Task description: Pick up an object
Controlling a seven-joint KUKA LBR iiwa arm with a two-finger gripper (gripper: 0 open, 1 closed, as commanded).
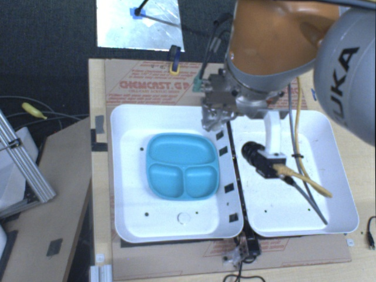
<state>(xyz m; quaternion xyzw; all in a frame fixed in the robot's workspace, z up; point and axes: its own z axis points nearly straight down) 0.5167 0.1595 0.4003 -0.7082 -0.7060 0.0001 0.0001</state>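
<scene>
A light blue divided plate with three compartments lies flat in the left bin. My gripper hangs above the ridge between the two bins, near the far end, just beyond the plate's upper right corner. Nothing shows between its fingers, and the view does not let me tell how they stand. The big orange and grey arm covers the far part of the right bin.
Both white bins sit on a cardboard sheet on the bench. A shiny metal panel lies beyond it. An aluminium frame stands at the left edge.
</scene>
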